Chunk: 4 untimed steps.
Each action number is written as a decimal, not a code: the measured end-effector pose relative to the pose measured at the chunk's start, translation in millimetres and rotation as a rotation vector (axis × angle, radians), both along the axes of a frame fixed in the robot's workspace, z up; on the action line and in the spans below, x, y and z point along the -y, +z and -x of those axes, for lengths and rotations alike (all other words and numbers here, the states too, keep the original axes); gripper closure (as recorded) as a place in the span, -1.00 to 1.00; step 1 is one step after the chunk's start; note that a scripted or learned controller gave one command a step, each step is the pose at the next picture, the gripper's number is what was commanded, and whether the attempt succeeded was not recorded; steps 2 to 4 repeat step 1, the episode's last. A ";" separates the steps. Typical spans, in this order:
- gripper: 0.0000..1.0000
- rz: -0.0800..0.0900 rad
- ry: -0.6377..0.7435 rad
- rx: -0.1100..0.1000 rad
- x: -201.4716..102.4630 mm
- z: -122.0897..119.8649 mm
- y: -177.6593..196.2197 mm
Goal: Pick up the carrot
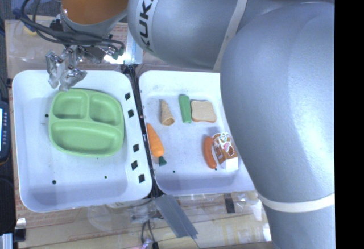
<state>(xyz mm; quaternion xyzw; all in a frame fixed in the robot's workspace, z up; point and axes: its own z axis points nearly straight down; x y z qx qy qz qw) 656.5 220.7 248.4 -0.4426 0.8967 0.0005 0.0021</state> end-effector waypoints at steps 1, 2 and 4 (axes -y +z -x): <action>1.00 0.004 0.093 -0.009 17.8 1.2 -64.7; 1.00 0.004 0.093 -0.009 17.8 1.2 -64.7; 1.00 0.004 0.093 -0.009 17.8 1.2 -64.7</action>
